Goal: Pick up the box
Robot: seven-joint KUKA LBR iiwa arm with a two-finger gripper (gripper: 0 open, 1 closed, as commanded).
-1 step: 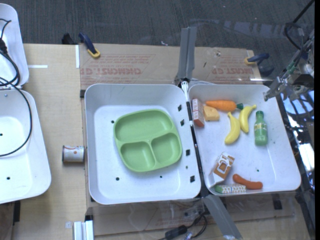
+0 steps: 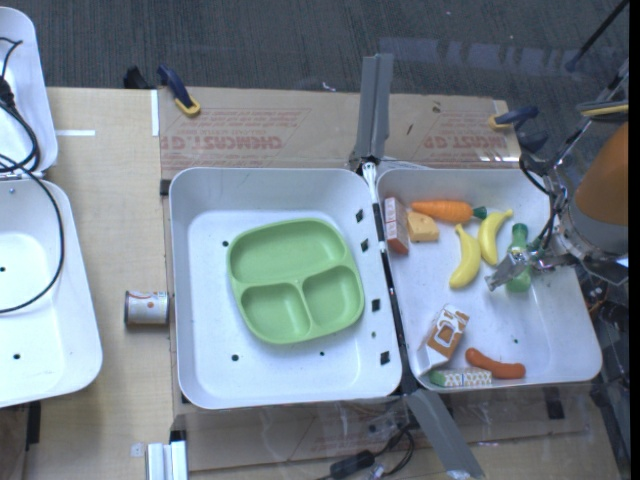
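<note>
Gripper (image 2: 508,271) hovers beside the green bottle (image 2: 519,258) — whether spread or pinched, I cannot tell — well apart from the box (image 2: 447,332), seemingly not yet lifted.

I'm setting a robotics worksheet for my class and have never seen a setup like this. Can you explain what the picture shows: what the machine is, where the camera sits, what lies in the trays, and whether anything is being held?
The picture comes from a single camera fixed above a bench, looking down at a slant. On the bench stand two shallow white bins side by side. The left bin holds a green divided plate. The right bin holds toy food: a carrot, two bananas, a cheese wedge, a sausage and a green item. It also holds a small orange and white box, which the robot is meant to pick up.

The machine is a robot arm reaching in from the right. Its grasping part, the tool, sits over the green item, well away from the box. I cannot make out anything held in it.
</note>
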